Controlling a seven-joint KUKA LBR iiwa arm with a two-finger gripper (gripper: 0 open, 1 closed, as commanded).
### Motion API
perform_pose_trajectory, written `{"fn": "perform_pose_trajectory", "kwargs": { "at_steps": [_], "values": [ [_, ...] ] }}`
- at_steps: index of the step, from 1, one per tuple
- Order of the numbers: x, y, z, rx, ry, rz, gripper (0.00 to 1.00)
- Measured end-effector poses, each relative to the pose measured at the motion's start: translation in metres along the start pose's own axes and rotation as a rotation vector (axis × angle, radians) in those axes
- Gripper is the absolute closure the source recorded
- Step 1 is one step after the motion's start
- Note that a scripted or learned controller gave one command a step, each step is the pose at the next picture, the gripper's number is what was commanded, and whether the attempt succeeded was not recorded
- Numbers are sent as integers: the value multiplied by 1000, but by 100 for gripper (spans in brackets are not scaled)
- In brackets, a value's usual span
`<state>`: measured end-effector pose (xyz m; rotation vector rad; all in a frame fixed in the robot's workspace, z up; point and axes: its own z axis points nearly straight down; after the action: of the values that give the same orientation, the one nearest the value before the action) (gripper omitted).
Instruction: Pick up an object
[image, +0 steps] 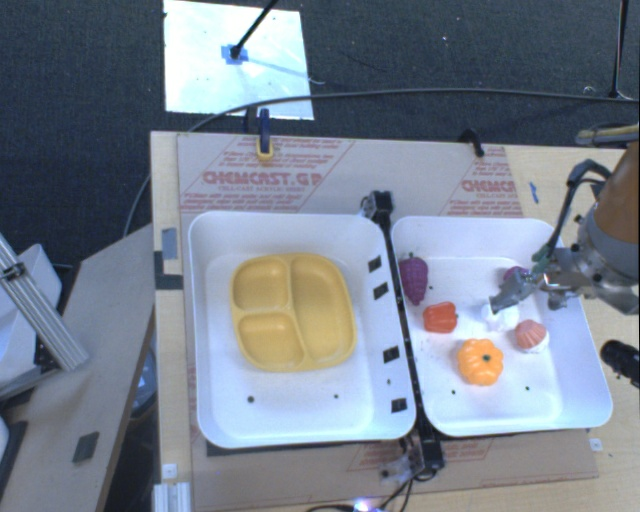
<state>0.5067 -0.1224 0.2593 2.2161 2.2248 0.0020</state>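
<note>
Dark carpet floor, white sheet taped on it, tan wooden bench, aluminium rail at left.

The arm is built of rounded grey segments, with an orange band showing above the wrist at the frame's edge. A thin dark cable loops along its outer side — arching from the upper segment to the wrist. The wrist housing is a paler, silver-grey block with darker seams. From it juts the hand — slim, grey metal, duller than the housing. The fingers are too small and blurred to make out singly.
</note>
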Motion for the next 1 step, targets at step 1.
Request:
{"fn": "perform_pose_trajectory", "kwargs": {
  "at_steps": [1],
  "values": [
    [-9, -2, 56, 4, 1, 3, 0]
  ]
}}
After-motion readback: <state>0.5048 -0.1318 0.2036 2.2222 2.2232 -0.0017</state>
